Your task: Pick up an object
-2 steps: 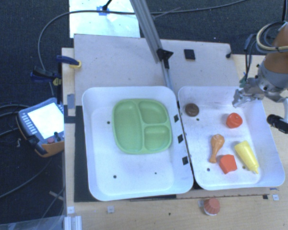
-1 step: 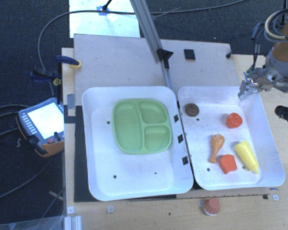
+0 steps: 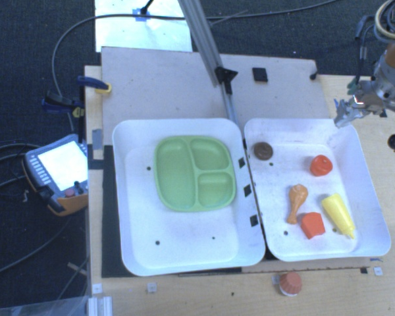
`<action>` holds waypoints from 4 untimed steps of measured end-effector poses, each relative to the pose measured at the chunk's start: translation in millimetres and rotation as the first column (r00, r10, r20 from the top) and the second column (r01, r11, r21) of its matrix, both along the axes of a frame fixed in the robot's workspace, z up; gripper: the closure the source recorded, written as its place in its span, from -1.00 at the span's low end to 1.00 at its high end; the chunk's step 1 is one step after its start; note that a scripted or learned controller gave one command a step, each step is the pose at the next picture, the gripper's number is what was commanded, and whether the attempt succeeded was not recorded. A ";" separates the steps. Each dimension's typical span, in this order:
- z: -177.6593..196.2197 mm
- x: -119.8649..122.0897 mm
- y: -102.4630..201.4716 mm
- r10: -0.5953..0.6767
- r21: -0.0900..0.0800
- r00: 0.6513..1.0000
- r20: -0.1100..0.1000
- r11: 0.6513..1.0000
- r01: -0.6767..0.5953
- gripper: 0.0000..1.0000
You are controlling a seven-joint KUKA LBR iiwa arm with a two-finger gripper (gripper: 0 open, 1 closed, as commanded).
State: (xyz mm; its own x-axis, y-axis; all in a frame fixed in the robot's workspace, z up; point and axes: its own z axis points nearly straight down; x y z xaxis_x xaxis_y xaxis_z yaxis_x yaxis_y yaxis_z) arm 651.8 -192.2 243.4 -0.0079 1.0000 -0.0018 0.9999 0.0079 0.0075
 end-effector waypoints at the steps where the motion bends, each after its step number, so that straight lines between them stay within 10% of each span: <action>1: 9.2 -0.2 52.2 0.003 0.003 1.000 -0.003 1.000 -0.003 1.00; 4: -5.0 0.0 218.3 0.003 0.003 1.000 -0.006 1.000 -0.003 1.00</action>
State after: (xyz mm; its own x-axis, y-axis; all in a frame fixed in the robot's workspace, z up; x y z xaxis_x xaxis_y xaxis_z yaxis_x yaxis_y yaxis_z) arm 651.8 26.1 238.4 -0.0106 0.9999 0.0016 0.9999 0.0106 0.0018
